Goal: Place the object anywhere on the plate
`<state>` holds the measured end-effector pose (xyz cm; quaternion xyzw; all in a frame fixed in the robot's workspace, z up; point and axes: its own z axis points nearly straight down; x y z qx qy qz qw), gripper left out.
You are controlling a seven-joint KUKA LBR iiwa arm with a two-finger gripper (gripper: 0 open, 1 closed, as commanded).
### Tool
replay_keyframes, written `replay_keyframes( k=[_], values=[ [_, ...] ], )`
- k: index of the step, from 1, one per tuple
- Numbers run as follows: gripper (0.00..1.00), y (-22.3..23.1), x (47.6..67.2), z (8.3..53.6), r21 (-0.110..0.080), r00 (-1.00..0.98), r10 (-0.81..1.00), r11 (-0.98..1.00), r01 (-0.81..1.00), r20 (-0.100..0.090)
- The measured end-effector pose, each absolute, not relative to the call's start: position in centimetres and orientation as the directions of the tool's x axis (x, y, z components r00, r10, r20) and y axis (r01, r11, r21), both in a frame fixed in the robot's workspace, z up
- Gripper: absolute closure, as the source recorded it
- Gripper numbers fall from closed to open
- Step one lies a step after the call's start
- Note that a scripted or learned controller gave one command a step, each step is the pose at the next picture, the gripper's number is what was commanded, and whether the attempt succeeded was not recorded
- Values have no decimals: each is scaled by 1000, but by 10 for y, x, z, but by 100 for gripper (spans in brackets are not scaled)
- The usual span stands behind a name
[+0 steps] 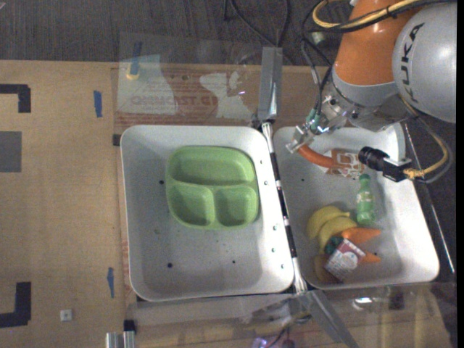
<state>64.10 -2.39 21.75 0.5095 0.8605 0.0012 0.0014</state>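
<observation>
Plate [213, 187], green and three-sectioned, lies bare in the left bin [145, 267], while bananas [328, 225], a bottle [365, 201] and carrots [361, 234] crowd the right bin [417, 259] and, farther back, the pincer [306, 136] hovers, its state past telling; judging so, picking comes next.

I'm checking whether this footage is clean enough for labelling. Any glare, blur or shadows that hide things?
Camera view: soft, even light; pale glare on the clear panel behind the bins; green plate sharp; the gripper and the right bin's items are slightly soft; the arm's shadow darkens that bin's upper part.
</observation>
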Motion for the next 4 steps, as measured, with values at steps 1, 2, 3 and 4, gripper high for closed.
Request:
replay_keyframes(
  k=[1, 2, 3, 4],
  values=[
    [100, 40, 636, 185, 1, -455, 890, 455, 890, 0],
    [0, 40, 636, 185, 1, -455, 890, 455, 890, 0],
    [0, -16, 564, 392, 3, -439, 899, 439, 899, -3],
    [0, -35, 607, 436, 5, -308, 951, 308, 951, -3]
  ],
)
